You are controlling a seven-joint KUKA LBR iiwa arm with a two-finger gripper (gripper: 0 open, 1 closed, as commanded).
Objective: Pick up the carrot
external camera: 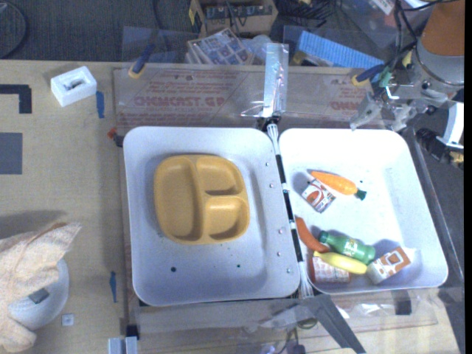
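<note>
The carrot [334, 182], orange with a small green tip, lies flat in the upper middle of the right bin [398, 169]. It touches the top of a small red and white carton [318, 195]. My gripper [385, 113] hangs over the right bin's back rim, up and to the right of the carrot and well apart from it. The grey arm with its orange band [445, 22] comes in from the top right corner. Nothing hangs under the gripper.
A green bottle [346, 245], a yellow banana [341, 262], a red and white can [329, 272], a small carton [389, 262] and an orange-red piece [303, 232] crowd the right bin's front. The left bin [140, 251] holds a yellow divided plate [200, 198].
</note>
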